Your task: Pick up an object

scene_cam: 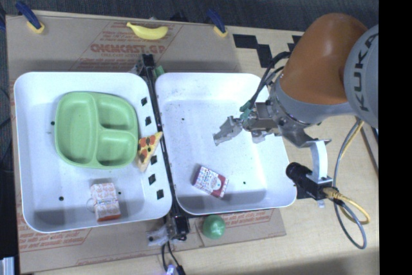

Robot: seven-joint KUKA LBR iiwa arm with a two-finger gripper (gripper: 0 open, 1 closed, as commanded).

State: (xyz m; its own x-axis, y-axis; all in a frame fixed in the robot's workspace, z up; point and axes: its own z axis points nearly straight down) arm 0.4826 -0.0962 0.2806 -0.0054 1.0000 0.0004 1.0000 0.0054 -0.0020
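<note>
Okay, you have the arm (pixel 322 74) reaching in from the right over the right bin (pixel 193 84), with the jaws hanging above its middle, nearer the right wall. You can't tell from this angle whether the jaws are wide or narrow, and nothing shows between them. The red-and-white carton (pixel 210 181) lies flat near the right bin's front edge, apart from the jaws. In the left bin (pixel 26 138) you see a green divided plate (pixel 96 129) at the centre, a pizza slice toy (pixel 147 149) touching its right rim, and a small boxed item (pixel 104 200) near the front edge. A green ball (pixel 214 227) sits on the surface just in front of the right bin. A banana (pixel 147 30) lies on the surface behind the bins.
</note>
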